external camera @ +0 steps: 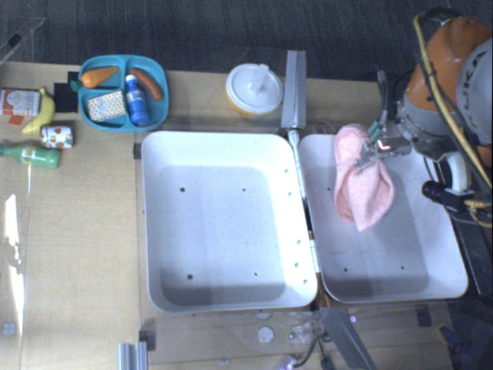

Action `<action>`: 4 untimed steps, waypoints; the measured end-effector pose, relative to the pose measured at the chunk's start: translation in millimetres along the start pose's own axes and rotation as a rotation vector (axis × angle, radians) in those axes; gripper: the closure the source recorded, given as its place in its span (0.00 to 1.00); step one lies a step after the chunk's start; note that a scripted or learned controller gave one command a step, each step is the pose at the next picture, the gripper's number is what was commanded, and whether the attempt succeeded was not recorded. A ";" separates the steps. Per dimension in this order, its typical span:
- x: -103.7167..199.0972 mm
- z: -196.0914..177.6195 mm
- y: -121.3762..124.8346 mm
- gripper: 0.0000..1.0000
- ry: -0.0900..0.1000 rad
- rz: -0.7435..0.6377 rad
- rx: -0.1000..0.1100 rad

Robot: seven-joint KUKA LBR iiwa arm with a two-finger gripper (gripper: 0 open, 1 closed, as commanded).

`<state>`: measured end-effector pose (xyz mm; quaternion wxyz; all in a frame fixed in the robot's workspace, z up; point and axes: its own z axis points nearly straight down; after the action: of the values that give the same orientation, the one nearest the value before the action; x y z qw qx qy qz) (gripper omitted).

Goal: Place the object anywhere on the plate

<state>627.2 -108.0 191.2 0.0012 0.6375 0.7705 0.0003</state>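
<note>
While the grey arm (454, 75) is reaching in from the right, its gripper (375, 148) is pinching the upper part of a pink cloth (360, 182), the fingers pressed together on the fabric. The cloth is hanging over the right white bin (431, 276), near its far left corner. A sectioned blue plate (158, 91) is sitting well apart, beyond the left bin (223, 214).
</note>
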 end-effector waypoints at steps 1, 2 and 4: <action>1.5 -33.7 2.0 1.00 0.000 -0.009 -0.002; 60.8 -33.1 -4.4 1.00 0.001 -0.415 -0.001; 157.6 -21.5 -0.6 1.00 -0.001 -1.218 -0.005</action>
<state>597.0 46.7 212.5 0.0028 0.0822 0.9966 0.0012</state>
